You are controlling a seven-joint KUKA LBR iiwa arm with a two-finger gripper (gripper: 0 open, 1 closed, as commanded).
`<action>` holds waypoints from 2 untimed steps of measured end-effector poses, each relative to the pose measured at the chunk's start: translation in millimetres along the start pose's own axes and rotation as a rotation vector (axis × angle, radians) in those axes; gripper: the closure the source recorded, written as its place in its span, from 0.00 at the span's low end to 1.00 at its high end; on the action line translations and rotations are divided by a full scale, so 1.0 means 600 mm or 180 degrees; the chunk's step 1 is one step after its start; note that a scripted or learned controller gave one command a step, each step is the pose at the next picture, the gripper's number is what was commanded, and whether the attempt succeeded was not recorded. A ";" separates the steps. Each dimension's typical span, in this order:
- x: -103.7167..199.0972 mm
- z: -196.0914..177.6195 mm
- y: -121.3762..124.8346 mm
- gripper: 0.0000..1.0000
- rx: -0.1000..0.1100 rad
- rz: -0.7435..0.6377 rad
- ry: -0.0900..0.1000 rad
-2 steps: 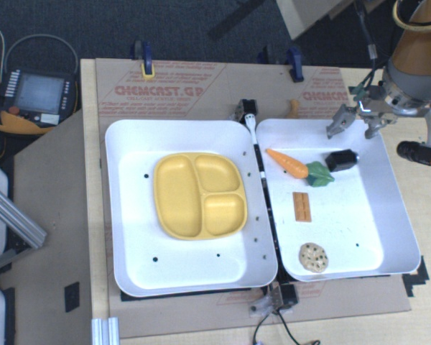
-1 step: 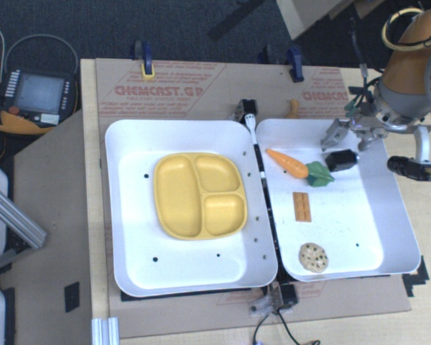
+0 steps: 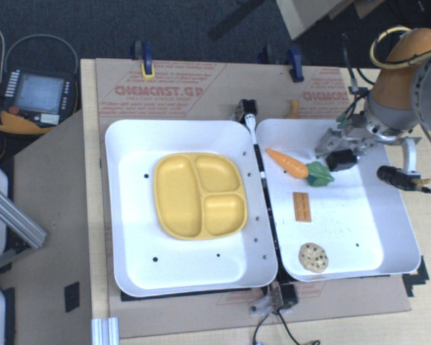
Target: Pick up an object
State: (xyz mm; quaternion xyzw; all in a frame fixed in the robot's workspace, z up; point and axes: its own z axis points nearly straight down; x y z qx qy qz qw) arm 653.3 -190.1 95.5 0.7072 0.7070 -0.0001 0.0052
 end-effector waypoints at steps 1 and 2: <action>0.001 -0.031 0.008 1.00 -0.0052 -0.0005 -0.0006; -0.012 -0.110 0.005 1.00 0.0001 -0.0002 0.0014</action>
